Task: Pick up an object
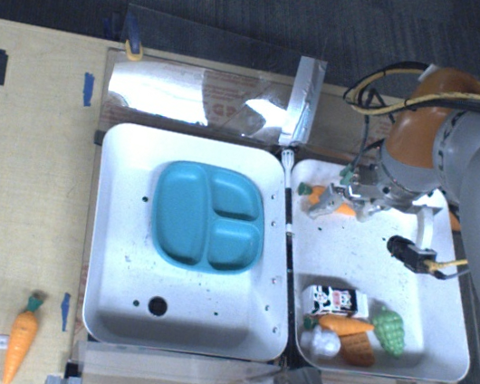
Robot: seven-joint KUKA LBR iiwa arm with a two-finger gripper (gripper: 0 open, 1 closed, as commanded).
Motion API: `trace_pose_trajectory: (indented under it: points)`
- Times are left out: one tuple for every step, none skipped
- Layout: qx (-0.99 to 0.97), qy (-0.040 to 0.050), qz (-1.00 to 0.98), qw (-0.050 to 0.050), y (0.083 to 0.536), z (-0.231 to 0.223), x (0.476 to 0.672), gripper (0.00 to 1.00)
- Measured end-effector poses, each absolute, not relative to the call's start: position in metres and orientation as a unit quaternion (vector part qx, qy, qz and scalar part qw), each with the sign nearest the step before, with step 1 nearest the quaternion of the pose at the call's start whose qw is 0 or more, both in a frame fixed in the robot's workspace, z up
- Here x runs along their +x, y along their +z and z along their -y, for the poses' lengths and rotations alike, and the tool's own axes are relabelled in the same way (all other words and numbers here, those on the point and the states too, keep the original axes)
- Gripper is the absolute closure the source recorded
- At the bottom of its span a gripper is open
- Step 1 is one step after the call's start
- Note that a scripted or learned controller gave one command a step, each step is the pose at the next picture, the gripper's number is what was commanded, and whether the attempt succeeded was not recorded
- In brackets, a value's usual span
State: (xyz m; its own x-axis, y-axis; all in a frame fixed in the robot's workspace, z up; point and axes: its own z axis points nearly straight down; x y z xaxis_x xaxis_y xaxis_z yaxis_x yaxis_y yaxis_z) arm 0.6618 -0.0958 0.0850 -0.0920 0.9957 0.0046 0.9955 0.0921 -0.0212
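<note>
My gripper [338, 197] is low in the far left corner of the right bin [439, 314], on the grey arm with the orange band [420, 135] that reaches in from the right. A small orange thing [315, 193] lies right at the gripper, partly hidden by it. I cannot tell whether the gripper touches it. Along the bin's near edge sits a cluster: a black-and-white carton [337, 299], an orange carrot piece [343, 325], a green bumpy toy [389, 331], a brown piece [358, 347] and a white lump [322, 343].
The left bin [117, 211] holds a blue divided plate [209, 216] and a small dark round spot [157, 306] near its front. A toy carrot [20, 338] lies on the bench outside the bins at the lower left. A shiny panel [201, 97] stands behind the left bin.
</note>
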Motion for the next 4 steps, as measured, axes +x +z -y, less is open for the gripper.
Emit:
trace_pose_trajectory:
  points:
    - [-0.673,-0.0001,0.74,0.0,0.127,0.094,0.667,0.0]
    - [-0.675,0.0042,0.737,0.009,0.086,0.095,0.664,0.0]
    - [-0.673,0.0065,0.739,0.011,0.098,0.093,0.664,1.0]
    - [-0.65,-0.0059,0.76,-0.004,0.191,-0.003,0.67,1.0]
